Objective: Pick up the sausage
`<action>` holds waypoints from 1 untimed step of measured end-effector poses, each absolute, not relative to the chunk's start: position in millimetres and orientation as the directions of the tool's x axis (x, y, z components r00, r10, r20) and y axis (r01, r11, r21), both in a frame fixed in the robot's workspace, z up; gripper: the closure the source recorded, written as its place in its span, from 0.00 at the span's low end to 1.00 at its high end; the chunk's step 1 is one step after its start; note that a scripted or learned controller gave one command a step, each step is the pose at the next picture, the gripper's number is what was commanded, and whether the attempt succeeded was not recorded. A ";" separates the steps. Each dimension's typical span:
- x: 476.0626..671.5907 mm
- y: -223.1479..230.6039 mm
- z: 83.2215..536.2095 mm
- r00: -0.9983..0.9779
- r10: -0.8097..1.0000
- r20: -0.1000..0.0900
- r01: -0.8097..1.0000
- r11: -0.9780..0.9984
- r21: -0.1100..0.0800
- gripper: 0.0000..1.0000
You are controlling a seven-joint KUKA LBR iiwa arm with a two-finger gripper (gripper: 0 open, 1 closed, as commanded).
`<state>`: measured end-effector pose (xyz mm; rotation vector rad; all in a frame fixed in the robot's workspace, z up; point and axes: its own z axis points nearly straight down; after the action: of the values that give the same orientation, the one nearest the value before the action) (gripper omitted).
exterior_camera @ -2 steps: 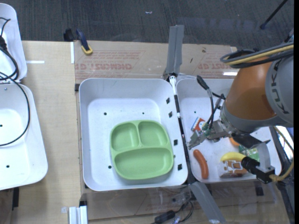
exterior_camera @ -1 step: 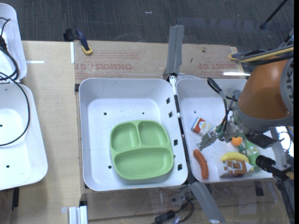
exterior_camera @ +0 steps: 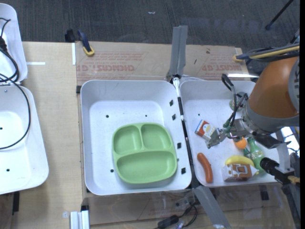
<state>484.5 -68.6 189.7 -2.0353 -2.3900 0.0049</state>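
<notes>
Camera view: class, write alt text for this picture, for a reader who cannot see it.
A grey robot arm with an orange band reaches into the right white bin, its gripper above and just right of a red-orange sausage lying on the bin floor. Beside it lie a small red-and-white carton and a yellow toy banana. The left white bin holds a green divided plate.

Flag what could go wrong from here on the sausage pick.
1. The tool hovers nearer the small carton than the sausage, so it may close on the wrong item.
2. The sausage lies close to the right bin's left wall, which may crowd a finger.
3. The banana lies close by and could get nudged.
</notes>
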 end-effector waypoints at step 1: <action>477.9 -21.9 189.2 -0.220 0.976 0.001 0.976 0.220 -0.006 0.00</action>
<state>477.9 -21.9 189.2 -1.9595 -2.4504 0.0064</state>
